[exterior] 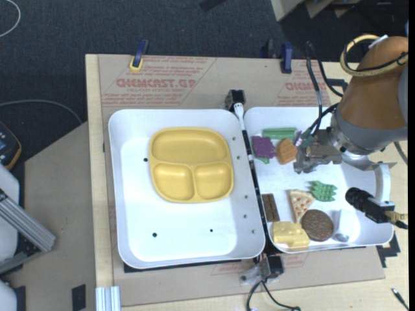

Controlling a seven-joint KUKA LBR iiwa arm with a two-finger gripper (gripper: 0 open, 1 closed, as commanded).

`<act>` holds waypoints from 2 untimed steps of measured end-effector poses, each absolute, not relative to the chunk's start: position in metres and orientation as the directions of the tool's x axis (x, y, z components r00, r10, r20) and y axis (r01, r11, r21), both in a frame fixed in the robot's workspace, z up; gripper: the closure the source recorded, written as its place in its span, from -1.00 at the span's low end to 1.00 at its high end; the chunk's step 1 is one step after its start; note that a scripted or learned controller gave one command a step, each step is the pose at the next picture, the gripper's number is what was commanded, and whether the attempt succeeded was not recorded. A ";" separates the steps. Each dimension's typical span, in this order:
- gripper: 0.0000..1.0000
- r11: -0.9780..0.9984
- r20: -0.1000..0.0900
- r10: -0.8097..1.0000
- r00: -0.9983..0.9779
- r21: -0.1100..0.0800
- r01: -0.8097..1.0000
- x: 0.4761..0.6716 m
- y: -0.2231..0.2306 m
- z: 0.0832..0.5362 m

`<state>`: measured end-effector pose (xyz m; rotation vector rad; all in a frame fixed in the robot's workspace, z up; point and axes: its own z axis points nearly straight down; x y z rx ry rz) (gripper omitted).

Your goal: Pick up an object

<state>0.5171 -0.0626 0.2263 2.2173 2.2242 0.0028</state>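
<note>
I've got the gripper (310, 159) low in the right white bin (363, 238), just right of the orange toy bread (287, 151), probably my target. Can't tell its grip state. Yellow divided plate (191, 162) sits left.

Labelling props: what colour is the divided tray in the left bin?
Yellow, plain. The divided tray shows clearly in the camera view.

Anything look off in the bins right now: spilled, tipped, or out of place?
Nothing stands out. The yellow tray lies flat in the left bin. The toy foods sit loose inside the right bin, none over its rim. The gripper hangs above them.
</note>
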 end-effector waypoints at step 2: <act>1.00 0.001 0.000 1.000 -0.001 0.002 1.000 0.516 -0.074 0.234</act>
